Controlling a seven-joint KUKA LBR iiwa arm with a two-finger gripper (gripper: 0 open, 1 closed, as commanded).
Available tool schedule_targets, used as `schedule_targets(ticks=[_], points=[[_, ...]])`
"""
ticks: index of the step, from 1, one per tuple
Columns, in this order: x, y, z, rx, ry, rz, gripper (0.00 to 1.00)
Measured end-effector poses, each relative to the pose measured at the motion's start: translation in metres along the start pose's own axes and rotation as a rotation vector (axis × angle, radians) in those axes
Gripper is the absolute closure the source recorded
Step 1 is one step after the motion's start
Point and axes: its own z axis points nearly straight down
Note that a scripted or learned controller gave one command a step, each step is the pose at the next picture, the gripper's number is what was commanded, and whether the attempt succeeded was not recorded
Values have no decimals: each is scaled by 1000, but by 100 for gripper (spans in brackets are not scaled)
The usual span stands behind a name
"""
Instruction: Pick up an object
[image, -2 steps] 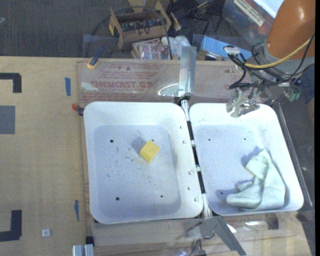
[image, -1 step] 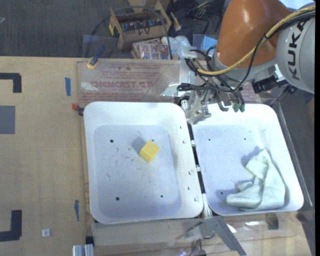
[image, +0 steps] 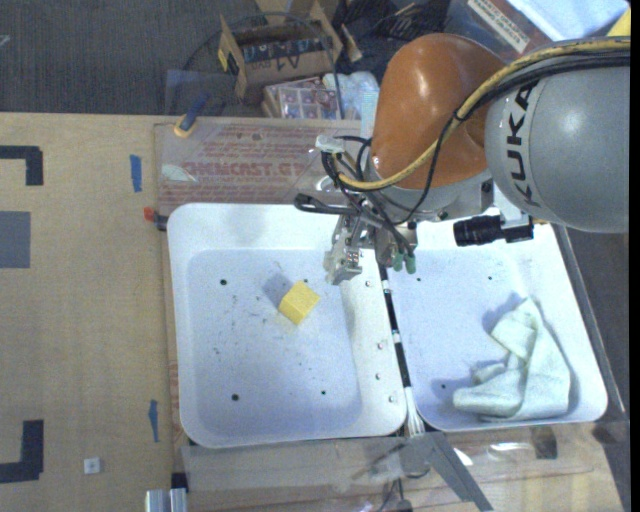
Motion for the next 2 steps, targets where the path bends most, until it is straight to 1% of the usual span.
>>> schedule_targets(ticks=[1,2], points=[[9,101,72,0,1,256,100],[32,97,-26,-1,-2,202,100]])
